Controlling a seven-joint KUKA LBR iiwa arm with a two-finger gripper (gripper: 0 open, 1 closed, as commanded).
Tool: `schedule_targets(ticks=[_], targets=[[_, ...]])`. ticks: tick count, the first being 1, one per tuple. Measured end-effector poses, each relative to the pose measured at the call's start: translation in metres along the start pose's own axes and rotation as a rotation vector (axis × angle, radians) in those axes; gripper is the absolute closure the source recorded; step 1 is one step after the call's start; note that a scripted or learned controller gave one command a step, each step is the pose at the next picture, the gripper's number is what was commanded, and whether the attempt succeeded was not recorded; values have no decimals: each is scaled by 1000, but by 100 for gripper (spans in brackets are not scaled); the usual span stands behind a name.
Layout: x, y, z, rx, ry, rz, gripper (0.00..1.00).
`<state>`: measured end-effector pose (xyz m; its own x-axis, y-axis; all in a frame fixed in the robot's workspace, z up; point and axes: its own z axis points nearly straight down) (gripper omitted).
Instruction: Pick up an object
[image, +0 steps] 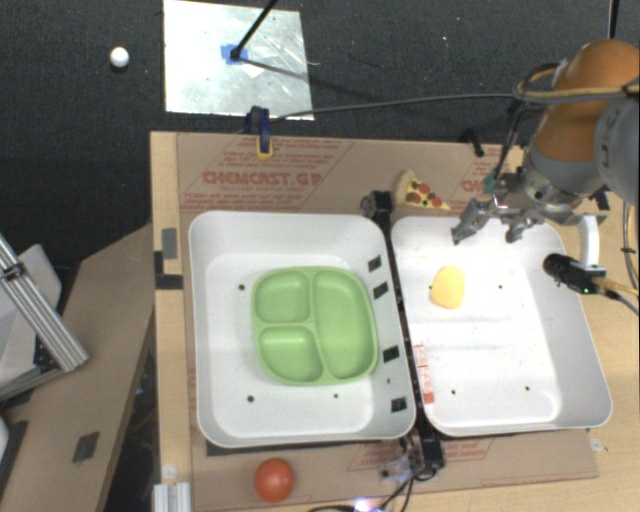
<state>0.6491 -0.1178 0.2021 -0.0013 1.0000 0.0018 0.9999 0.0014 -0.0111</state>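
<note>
Two shallow white bins sit side by side on the counter (480, 150), and the right bin (520, 390) serves as the fixed mark here. Inside it lies one yellow object (448, 286), small and rounded, resting on the bin floor toward the bin's upper-left part, alone and touching nothing else. Above that bin's far edge hangs the single grey arm (575, 140), its orange band (600, 70) bright at the top; its gripper (492, 226) is poised over the bin's upper rim, up and to the right of the yellow object and clear of it, its two fingers spread apart with nothing between them. Directly left of the right bin, meeting it along a dark centre seam, is the left bin (215, 400), which holds one green divided tray (314, 325) with three compartments, lying flat near its middle. Just beyond the right bin's upper-left corner, on the brown board, lies one toy pizza slice (420, 191). Below and well left of the right bin, past the left bin's near edge, rests one orange-red ball (274, 479). Far up and left of the right bin, one blue clamp (260, 128) grips the board's far edge beneath a shiny sheet (237, 58), and one small white ball (120, 57) sits on the dark surface beyond.
</note>
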Motion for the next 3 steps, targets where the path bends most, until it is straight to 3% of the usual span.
schedule_targets(ticks=[1,3], targets=[[0,3,-8,-13,-2,-2,0],[1,10,95,-10,-2,-1,0]])
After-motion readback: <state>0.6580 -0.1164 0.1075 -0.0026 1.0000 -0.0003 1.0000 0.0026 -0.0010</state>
